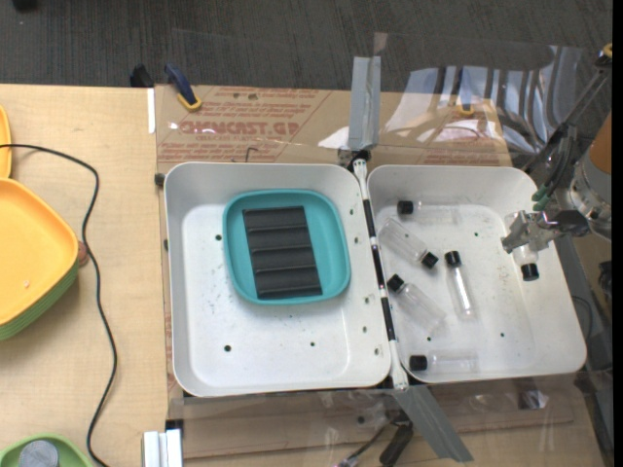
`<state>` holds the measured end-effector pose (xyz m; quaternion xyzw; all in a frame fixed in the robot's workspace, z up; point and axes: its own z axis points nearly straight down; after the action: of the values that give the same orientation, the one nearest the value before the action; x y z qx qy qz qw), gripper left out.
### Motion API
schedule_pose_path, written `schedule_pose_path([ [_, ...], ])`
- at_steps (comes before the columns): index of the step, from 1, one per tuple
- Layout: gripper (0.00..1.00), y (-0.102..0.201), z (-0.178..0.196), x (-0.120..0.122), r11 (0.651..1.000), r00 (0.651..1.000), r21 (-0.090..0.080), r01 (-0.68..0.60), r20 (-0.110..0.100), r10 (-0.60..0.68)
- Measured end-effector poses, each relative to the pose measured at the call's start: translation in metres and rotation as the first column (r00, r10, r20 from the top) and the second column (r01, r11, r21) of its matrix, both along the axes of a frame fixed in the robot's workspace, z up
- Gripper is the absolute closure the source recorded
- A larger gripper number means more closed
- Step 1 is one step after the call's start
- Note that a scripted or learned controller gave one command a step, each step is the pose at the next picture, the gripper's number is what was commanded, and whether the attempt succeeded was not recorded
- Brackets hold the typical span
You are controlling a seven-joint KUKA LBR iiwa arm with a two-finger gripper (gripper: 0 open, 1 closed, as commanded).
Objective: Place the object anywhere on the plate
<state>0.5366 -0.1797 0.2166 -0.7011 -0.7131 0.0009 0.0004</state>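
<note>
Far left on the worktop, stacked yellow dishes with a black cable looping past. Next, the left bin, and in it the teal plate, square with rounded corners, carrying a dark ribbed insert at its centre. Across the divider, the right bin holds a scatter of clear vials with black caps: one near the top left, several around the middle, one lying along the bottom edge, one black cap alone toward the right. Above that right side sits the gripper, over the bin near its right wall; whether it is spread or pressed together, I cannot tell from here.
</note>
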Motion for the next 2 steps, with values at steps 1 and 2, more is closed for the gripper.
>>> schedule_pose_path([
  [1, 0.00, 0.000, 0.000, 0.000, 1.000, 1.000, 0.000, 0.000, 0.000, 0.000],
  [2, 0.00, -0.009, 0.013, 0.006, 1.000, 1.000, 0.000, 0.008, -0.001, -0.008],
])
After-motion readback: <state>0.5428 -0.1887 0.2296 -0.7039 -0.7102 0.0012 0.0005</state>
